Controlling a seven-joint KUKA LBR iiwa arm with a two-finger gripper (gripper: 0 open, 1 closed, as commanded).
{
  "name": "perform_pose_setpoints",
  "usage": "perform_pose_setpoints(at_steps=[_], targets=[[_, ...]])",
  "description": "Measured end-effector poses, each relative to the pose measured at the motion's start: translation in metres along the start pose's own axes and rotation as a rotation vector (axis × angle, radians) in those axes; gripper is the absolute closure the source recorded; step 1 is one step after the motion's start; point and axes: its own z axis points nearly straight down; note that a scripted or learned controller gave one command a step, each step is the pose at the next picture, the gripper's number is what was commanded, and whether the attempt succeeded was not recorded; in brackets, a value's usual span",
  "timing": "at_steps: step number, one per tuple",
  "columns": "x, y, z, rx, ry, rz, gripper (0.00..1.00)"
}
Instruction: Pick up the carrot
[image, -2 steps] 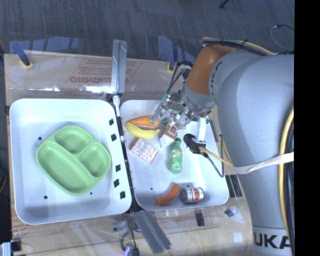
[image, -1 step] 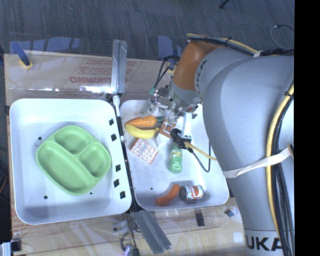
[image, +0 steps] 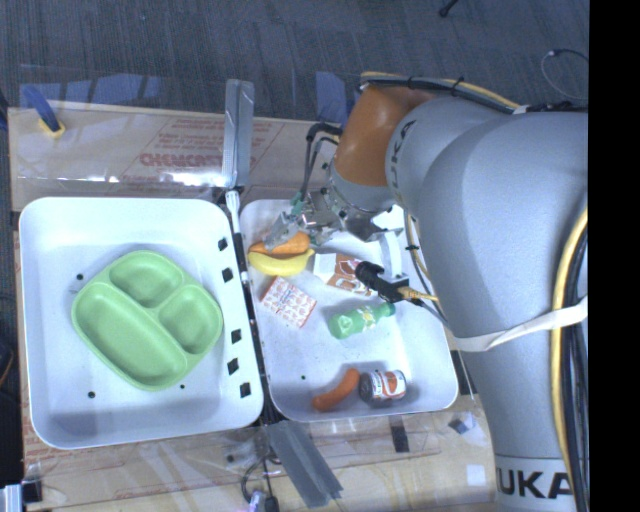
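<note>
In the right bin (image: 430, 385), jaws (image: 300, 228) touch the carrot (image: 287, 243).

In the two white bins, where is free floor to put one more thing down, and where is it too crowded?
Free: left bin floor around the green divided plate, widest along its front and far edges. In the right bin, a patch between cracker packet, green bottle and sausage. Crowded: the far end around banana, carrot and gripper.

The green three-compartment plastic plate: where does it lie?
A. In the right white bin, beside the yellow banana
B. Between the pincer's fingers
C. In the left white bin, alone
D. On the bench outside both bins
C: the green three-compartment plastic plate rests on the floor of the left white bin, with no other item there.
</note>
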Motion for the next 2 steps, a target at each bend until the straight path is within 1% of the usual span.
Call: perform_pose_setpoints(at_steps=[1, 2], targets=[[-0.003, -0.007, 0.0, 0.027, 0.0, -0.005, 1.0], [0.031, -0.001, -0.122, 0.02, -0.001, 0.373, 1.0]])
